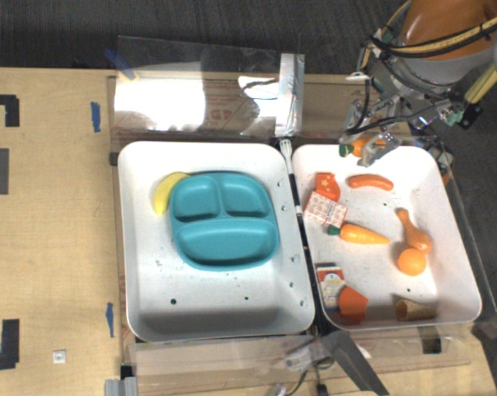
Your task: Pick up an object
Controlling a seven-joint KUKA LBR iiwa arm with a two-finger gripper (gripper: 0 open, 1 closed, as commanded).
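The right bin is holding the candidate objects, all smooth, toy-like food pieces: a carrot with a green tip is lying at the bin's centre, an orange sausage at twelve o'clock of it, and a red-and-white carton just beside it at nine o'clock, under a small red block. A tan drumstick-shaped piece is resting at three o'clock of the carrot, with an orange ball touching its lower end. Along the near wall a second small carton, an orange wedge and a brown cone are sitting. The left bin is bearing a teal, three-compartment tray over a yellow banana-shaped piece. The gripper is hanging at the right bin's far-left rim, at eleven o'clock of the sausage, amid cables; whether anything sits at its tip cannot be told. The grey, orange-banded arm is reaching in from one o'clock.
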